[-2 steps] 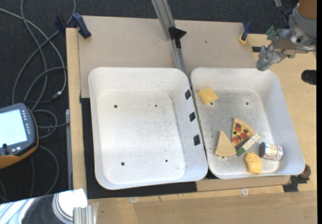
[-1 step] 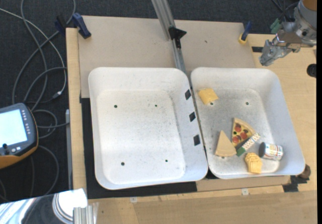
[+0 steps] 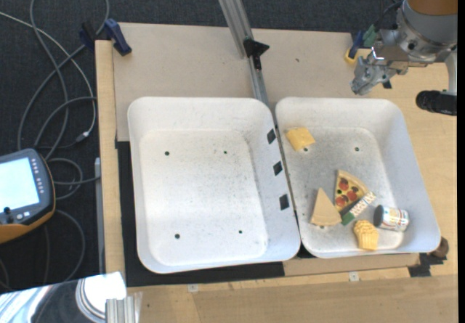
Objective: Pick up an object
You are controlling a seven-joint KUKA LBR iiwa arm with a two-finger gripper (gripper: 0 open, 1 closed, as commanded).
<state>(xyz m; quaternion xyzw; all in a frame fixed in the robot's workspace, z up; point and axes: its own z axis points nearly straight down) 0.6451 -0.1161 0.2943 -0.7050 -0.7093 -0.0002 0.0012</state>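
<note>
The bench [image 3: 218,60] was a pale wooden top, bare along its far side and near edge. Two shallow white bins sat on it side by side, their inner rims touching: the left bin [image 3: 145,115] and the right bin [image 3: 410,140]. A black mat [image 3: 131,271] showed under the left bin's near and left edges. A blue clamp [image 3: 116,35] gripped the bench's far left corner, and another blue clamp [image 3: 356,46] sat at the far right. A slanted metal rail [image 3: 240,17] came down to the bench where the bins met.
</note>
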